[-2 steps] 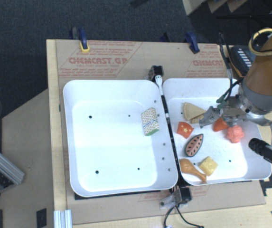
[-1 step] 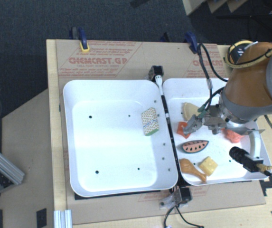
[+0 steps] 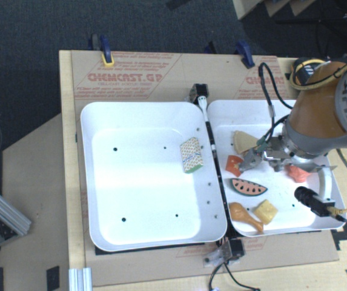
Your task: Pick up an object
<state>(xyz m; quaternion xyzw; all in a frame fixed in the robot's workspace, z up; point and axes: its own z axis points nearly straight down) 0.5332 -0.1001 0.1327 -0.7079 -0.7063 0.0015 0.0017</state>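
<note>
The hand [image 3: 257, 156] hangs low in the right bin [image 3: 221, 117], right of the frame's centre, over an orange-red piece [image 3: 233, 164]; whether it is open or closed cannot be told. Just below lies a watermelon slice [image 3: 248, 187], above it a tan wedge [image 3: 244, 142], and a red piece [image 3: 297, 174] sits partly under the arm. A patterned block [image 3: 191, 154] rests apart in the left bin [image 3: 94, 180]. To do this well, I judge the hand should centre on the orange-red piece, clear of the divider, and close fully before lifting.
</note>
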